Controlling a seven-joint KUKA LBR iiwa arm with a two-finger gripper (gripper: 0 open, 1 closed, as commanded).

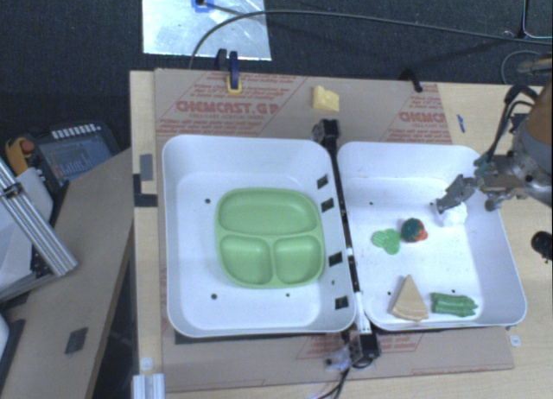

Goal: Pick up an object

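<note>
Currently the gripper point(451, 203) is seen over the right bin point(492, 255), near its far right edge, above a small white object point(454, 214). Whether anything is clamped cannot be told. A green divided plate point(268, 235) is held by the left bin point(186, 173).

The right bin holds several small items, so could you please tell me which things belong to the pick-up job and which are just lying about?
Job:
- gripper
- round dark green toy
- flat light green piece
- tan wedge
- green ridged piece

Lying about:
- green divided tray, left bin
- yellow block
- yellow clamp
- handheld controller
</note>
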